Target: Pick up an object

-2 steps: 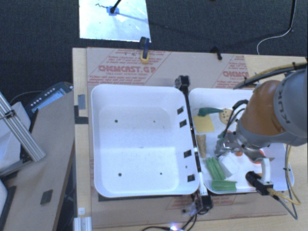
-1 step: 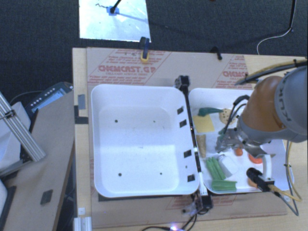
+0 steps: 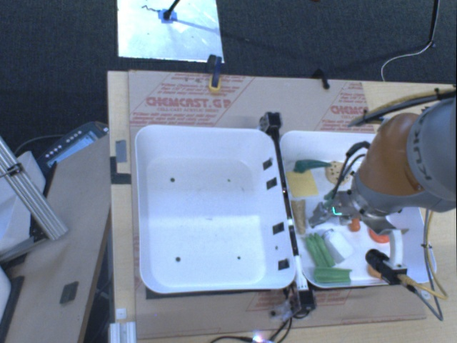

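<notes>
My gripper [image 3: 327, 213] hangs low over the middle of the right bin [image 3: 289, 145], with the grey arm and its orange band [image 3: 391, 156] reaching in from the right. Just left of it lie a yellow square sponge [image 3: 303, 184] and a tan wooden piece [image 3: 298, 216]. A white block [image 3: 340, 246] and a green stick [image 3: 317, 250] lie just below the gripper. A second green piece [image 3: 332, 275] rests at the bin's front. A dark green object [image 3: 311, 165] and a beige object [image 3: 334, 168] sit at the back. Nothing shows between the fingers.
The left bin [image 3: 143, 191] stands beside the right one, with a black divider strip [image 3: 280, 191] between them. Small orange-red pieces [image 3: 355, 225] lie under the wrist. The arm hides the right bin's right side.
</notes>
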Motion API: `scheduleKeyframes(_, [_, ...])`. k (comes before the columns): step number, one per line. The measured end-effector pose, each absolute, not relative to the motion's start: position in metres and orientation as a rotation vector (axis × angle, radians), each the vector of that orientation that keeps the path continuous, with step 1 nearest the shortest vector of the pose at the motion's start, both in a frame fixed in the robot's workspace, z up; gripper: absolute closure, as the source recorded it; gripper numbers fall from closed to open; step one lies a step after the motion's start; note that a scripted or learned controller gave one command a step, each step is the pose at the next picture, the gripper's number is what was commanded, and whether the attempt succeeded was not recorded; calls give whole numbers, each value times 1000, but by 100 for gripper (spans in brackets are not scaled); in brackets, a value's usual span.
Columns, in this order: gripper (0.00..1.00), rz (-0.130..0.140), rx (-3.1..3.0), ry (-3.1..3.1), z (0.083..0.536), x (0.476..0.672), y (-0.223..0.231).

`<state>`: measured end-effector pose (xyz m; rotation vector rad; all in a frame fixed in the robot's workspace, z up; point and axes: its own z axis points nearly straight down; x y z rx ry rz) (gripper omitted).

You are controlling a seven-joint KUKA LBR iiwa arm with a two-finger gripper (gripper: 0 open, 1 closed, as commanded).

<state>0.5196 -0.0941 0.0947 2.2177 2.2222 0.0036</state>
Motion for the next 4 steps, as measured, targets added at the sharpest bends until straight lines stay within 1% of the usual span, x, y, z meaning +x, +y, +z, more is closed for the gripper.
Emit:
scheduleKeyframes(1, [0,-2,2211,2216,86,577,-87])
scheduleKeyframes(2, [0,-3,2224,2222,84,524,-93])
scheduleKeyframes(3, [0,-1,2213,2219,86,564,-87])
scheduleKeyframes(4, [0,-6,2212,2220,86,616,-87])
